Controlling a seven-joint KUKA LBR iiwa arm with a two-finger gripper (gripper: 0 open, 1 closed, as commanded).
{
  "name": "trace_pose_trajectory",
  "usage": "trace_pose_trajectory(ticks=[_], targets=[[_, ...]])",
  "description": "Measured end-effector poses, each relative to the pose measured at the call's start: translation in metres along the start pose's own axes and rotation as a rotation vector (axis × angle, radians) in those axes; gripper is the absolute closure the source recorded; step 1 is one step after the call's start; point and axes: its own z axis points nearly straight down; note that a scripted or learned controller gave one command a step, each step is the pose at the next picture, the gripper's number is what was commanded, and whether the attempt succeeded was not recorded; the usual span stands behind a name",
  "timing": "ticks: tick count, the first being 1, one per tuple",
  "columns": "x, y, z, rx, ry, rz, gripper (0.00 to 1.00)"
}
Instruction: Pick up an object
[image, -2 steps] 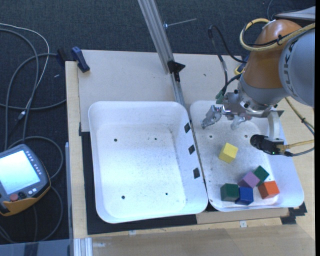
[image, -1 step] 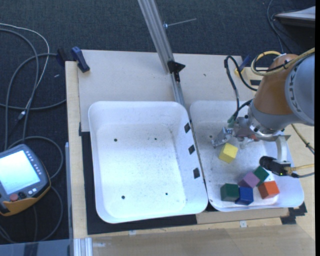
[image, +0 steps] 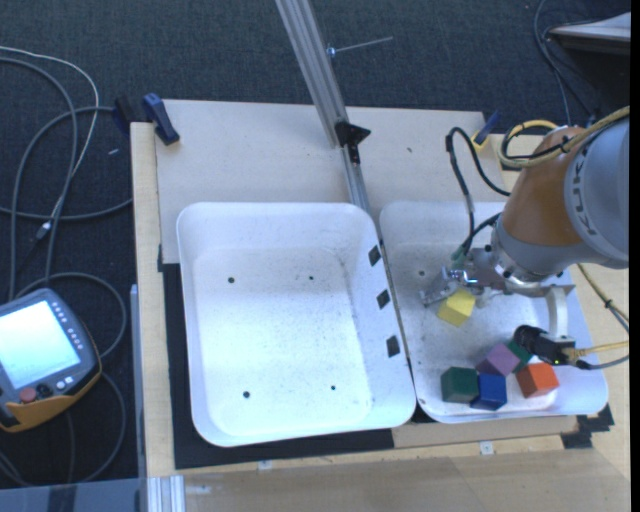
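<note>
no readable text, label or number anywhere

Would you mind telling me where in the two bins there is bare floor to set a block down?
The left bin has bare floor from wall to wall. In the right bin, the far corner is free. Its near end is crowded: green block, blue block, purple block, orange block, and a yellow block by the tool.
</note>
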Motion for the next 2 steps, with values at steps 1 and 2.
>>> trace_pose_trajectory(ticks=[1,2], targets=[[0.001,0.002,-0.012,-0.005,0.0,-0.001,1.0],[0.071,0.011,-0.099,-0.016,0.001,-0.01,1.0]])
